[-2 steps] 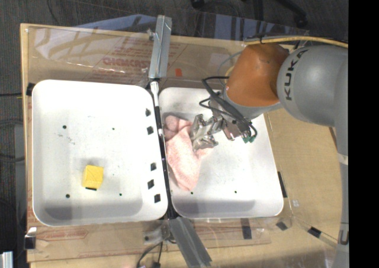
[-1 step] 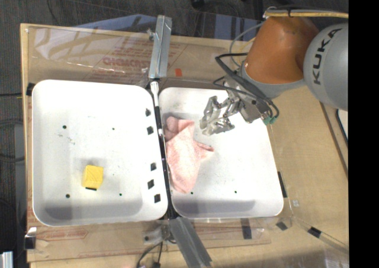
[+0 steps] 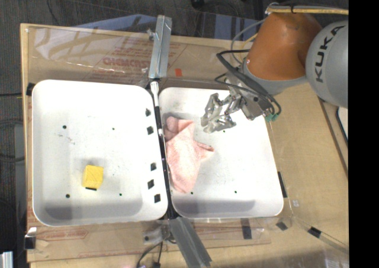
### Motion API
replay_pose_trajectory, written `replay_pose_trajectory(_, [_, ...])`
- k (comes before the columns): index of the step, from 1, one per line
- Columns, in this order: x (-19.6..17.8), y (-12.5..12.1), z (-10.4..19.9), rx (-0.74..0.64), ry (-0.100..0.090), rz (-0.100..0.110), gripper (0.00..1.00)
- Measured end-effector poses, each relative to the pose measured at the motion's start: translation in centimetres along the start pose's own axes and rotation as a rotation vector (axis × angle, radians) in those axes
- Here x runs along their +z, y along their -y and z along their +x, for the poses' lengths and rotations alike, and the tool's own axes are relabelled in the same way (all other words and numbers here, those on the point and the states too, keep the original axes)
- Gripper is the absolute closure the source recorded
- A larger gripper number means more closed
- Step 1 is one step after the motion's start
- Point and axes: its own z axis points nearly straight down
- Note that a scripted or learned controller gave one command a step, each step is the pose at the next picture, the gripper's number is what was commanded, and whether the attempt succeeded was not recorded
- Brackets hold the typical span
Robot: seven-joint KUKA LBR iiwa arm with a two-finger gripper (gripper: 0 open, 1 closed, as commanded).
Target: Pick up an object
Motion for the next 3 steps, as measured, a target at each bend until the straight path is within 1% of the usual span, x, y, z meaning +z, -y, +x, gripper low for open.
replay_pose_trajectory(1, [7.6,1.9,1.2,-0.278,-0.006,-0.006,1.0])
replay_pose_trajectory(2, [-10.6,5.0,-2.7,-0.525,0.0,-0.001,1.0])
replay_pose_trajectory(3, [-0.6,7.0,-2.8,-0.772,-0.004,-0.009,1.0])
